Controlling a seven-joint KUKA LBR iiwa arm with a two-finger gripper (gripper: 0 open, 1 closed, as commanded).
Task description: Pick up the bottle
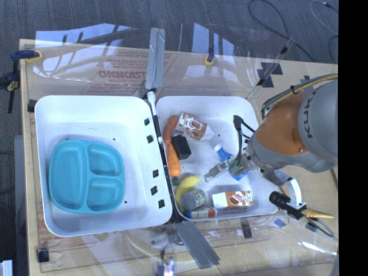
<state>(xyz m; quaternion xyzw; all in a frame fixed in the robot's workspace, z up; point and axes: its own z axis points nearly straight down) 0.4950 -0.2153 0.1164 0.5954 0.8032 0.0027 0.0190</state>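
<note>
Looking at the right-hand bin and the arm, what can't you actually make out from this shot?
- Gripper: too small and blurred in the camera view to tell its finger state.
- Bottle: its lower part is hidden behind the gripper, so contact is unclear.
- Carton label: too small to read.
- Item at the right bin front edge, beside the lemon: too blurred to identify.
- Arm: cut off on the right.

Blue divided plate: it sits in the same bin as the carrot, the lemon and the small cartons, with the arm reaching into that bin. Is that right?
Not quite. In the camera view the blue divided plate lies in the left bin, apart from the rest. The carrot, the lemon and the small cartons are in the right bin, and the arm reaches into that one.
</note>
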